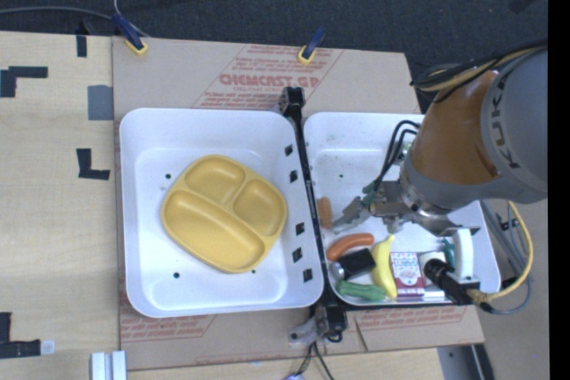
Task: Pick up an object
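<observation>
Grey arm (pixel 463 156) over right bin (pixel 356 133), fingers' (pixel 356 211) state hard to tell.

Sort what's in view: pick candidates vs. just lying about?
Job:
- pincer, over right bin
- orange sausage
- black block
- banana
- green pepper
- red card box

Lying about:
- yellow divided tray in left bin
- yellow clamps
- cardboard sheet
</observation>
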You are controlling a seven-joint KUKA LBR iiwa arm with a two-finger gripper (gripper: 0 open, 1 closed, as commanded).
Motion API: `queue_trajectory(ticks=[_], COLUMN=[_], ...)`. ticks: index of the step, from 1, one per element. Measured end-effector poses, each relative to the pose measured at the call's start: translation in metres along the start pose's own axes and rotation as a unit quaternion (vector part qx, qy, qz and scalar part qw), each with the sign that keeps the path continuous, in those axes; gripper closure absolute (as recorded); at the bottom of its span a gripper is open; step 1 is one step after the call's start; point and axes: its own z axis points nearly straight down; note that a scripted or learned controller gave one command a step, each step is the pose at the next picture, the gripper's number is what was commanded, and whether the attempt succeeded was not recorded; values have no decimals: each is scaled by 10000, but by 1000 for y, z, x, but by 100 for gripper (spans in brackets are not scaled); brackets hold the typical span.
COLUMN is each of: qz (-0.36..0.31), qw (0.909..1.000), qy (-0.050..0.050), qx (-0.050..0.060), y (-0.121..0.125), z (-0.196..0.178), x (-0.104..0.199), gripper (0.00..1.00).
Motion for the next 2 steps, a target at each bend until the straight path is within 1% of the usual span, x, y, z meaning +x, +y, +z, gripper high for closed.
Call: queue_trajectory(ticks=[1, 2], qz=[6, 8], qw=[10000, 10000], qy=[-5, -9], qx=[-30, -24], y=[2, 1], z=[96, 89], x=[-53, -53], gripper=[0, 100])
